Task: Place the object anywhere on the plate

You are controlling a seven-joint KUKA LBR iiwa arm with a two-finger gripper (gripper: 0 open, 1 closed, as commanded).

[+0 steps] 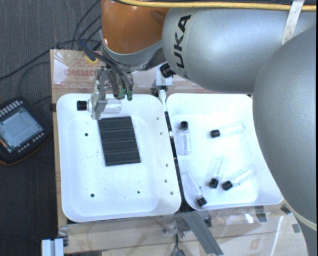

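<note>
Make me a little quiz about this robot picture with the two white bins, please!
1. True or false: the dark ribbed rectangular plate lies in the shallow white bin on the view's left.
2. How many clear vials with black caps lie in the shallow white bin on the view's right? A) three B) five C) eight
3. Fill in: the gripper is over the plate's far edge, and the band above the arm's wrist is coloured ____.

Key: 1 true; 2 B; 3 orange.
</note>
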